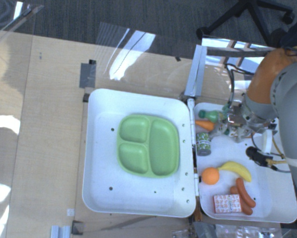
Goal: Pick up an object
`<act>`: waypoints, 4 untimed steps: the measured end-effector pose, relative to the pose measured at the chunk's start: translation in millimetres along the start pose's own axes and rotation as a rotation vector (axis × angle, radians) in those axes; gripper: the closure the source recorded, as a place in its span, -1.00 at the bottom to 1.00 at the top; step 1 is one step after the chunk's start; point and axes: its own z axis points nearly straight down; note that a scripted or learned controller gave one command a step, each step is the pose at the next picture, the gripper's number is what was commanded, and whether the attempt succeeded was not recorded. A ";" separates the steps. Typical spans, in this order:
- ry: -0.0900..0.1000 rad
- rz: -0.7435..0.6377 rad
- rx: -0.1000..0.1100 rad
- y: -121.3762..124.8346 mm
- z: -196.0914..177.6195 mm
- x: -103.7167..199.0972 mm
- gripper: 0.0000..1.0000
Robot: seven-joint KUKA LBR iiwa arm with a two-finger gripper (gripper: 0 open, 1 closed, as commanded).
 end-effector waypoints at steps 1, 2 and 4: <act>0.001 0.047 -0.017 -2.4 0.2 5.8 -1.00; 0.000 0.097 -0.009 2.1 -0.1 14.4 -1.00; 0.010 0.161 -0.027 -1.6 0.2 16.2 -1.00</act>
